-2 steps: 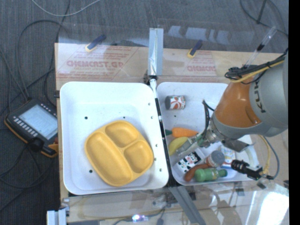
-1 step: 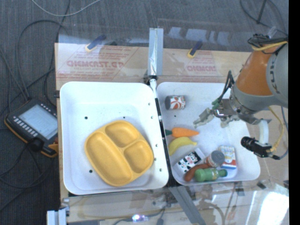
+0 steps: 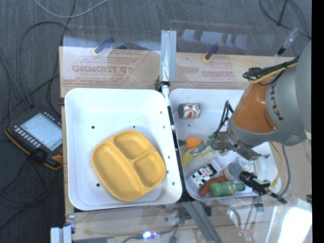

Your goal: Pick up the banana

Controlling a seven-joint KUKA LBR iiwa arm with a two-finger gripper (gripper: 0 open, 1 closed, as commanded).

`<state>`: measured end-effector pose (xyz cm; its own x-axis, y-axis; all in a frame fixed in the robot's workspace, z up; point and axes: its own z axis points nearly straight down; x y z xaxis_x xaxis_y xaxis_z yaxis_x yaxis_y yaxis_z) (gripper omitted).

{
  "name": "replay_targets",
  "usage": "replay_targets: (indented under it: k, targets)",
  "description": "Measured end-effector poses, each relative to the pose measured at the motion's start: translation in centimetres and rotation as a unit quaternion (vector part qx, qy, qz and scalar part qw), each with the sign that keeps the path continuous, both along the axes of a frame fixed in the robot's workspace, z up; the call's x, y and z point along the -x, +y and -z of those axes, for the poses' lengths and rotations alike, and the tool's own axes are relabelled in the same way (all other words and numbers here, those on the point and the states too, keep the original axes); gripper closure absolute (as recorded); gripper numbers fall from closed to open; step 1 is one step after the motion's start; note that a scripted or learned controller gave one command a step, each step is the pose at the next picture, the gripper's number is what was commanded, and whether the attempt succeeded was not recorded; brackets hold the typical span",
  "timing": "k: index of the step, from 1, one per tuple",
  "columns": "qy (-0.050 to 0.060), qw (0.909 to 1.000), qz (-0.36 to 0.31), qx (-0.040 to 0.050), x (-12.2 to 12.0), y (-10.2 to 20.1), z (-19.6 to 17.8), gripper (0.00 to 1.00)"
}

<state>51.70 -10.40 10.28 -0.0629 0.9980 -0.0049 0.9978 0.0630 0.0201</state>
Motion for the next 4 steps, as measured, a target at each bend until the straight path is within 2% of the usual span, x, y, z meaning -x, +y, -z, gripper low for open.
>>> replay_targets:
  k: [1, 2, 3, 4]
  targets:
    - [-0.004, 0.9956, 0.094, -0.0066, -1.3, 1.2, 0.3, 0.00]
    - [-0.005, 0.9959, 0.091, -0.0066, -1.7, 1.1, 0.4, 0.00]
    - [0.011, 0.9970, 0.077, -0.0011, -1.5, 1.4, -8.0, 0.00]
    - [0.011, 0.9866, 0.163, -0.0016, -5.2, 2.4, -9.8, 0.00]
